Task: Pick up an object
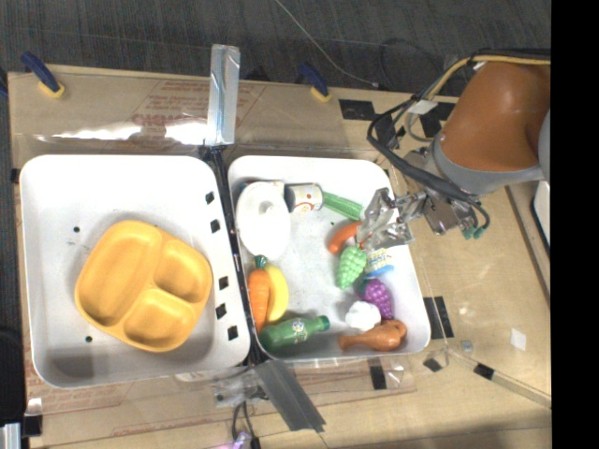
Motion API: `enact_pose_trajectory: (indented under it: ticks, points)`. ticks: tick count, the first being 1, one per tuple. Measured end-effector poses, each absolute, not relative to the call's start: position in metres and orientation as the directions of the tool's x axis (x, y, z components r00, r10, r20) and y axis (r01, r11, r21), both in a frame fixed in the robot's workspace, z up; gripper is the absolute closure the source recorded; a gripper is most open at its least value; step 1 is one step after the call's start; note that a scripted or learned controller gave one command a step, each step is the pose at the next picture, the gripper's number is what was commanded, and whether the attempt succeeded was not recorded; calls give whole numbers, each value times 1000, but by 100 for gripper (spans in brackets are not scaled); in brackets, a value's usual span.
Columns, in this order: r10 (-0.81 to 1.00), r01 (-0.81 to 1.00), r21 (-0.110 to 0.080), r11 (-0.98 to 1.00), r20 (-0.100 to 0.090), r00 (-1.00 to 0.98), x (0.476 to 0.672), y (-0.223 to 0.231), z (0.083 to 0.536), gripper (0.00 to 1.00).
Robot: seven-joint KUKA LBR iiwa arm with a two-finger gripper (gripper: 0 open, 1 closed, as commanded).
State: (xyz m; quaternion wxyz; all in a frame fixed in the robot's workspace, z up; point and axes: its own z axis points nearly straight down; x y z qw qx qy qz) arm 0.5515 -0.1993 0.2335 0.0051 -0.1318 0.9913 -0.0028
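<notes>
Green corn (351,266), knobbly and pale, lies in the right bin (404,215), just below the gripper (379,221), whose metal tips sit over an orange carrot (341,238); whether the jaws are spread or pinching anything cannot be told, and no label in the bin is legible. Around the corn: purple grapes (376,295) and a brown drumstick (376,336) below, a green bottle (294,332) and banana (277,294) to its left, a white plate (262,215) up-left. Far left of the corn, a yellow tray (142,283) fills the left bin (56,195).
</notes>
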Motion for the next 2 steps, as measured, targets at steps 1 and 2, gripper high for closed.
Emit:
enact_pose_trajectory:
  ticks: [1,2]
  points:
    - [-267,-267,3,964,2,-964,521,-178,153,100]
    - [-206,-206,-2,979,-6,-979,525,-130,213,100]
